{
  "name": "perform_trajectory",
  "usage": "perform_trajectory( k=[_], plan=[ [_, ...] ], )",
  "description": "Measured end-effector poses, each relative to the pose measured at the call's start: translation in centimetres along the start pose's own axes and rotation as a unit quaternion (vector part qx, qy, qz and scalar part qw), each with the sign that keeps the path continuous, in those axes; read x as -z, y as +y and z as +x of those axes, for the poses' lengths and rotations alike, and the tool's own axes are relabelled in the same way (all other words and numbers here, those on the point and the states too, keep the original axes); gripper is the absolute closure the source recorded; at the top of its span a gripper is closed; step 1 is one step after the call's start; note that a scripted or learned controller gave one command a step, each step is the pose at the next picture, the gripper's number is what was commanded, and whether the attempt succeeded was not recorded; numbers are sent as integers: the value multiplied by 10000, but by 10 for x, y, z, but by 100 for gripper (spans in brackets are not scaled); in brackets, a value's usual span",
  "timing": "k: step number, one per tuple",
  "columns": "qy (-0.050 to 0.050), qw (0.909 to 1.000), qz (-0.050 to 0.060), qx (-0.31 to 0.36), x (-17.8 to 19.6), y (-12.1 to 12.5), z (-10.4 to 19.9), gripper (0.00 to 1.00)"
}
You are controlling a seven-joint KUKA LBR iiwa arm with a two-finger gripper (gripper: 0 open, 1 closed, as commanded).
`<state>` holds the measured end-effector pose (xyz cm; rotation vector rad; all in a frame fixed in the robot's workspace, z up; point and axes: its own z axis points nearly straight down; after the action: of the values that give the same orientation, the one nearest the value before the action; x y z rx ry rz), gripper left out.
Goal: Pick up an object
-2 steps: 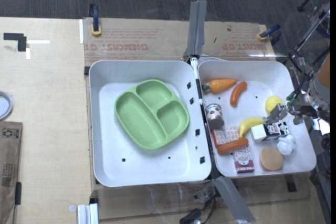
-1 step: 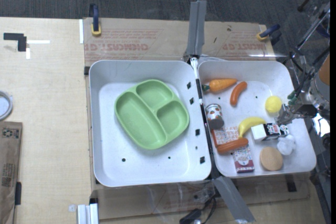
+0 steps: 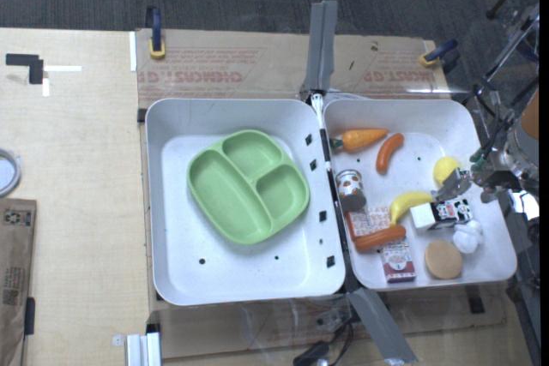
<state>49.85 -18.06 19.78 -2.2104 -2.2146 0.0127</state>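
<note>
The tool (image 3: 452,189) is seen low over the right side of the right shallow white bin (image 3: 412,121), at the end of the grey arm (image 3: 515,176) that reaches in from the right edge; whether it is wide or narrow cannot be told, as its tip is lost among dark parts and clutter. Just below it a small white block (image 3: 422,217) and a small black-and-white printed item (image 3: 455,210) are seen, the two touching or nearly so. A yellow lemon-shaped object (image 3: 445,169) lies just above and left of the tool, and a yellow banana (image 3: 408,203) is placed just beside the white block on its left. A white crumpled ball (image 3: 467,239) rests below the tool near the bin's right wall, with a round tan disc (image 3: 443,260) beside it toward the front. Further left a red sausage (image 3: 379,238), a red-and-white printed packet (image 3: 369,221), a small red carton (image 3: 397,261) and a small tin can (image 3: 348,183) are gathered near the bin's left wall. Toward the back an orange carrot (image 3: 362,137) and a second red-orange sausage (image 3: 389,152) are laid. In the left white bin (image 3: 171,210) a light green divided plate (image 3: 248,186) with three compartments is held. Both bins are carried on a pale wooden surface (image 3: 69,184), on which a brown cardboard sheet (image 3: 223,63) is clamped at the back.
</note>
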Motion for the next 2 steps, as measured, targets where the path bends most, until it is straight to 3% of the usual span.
perform_trajectory(
  k=[1,2],
  plan=[
    [-10,9974,-44,720,-103,34,-17,0],
    [-1,9975,-29,706,-98,35,-18,100]
  ],
)
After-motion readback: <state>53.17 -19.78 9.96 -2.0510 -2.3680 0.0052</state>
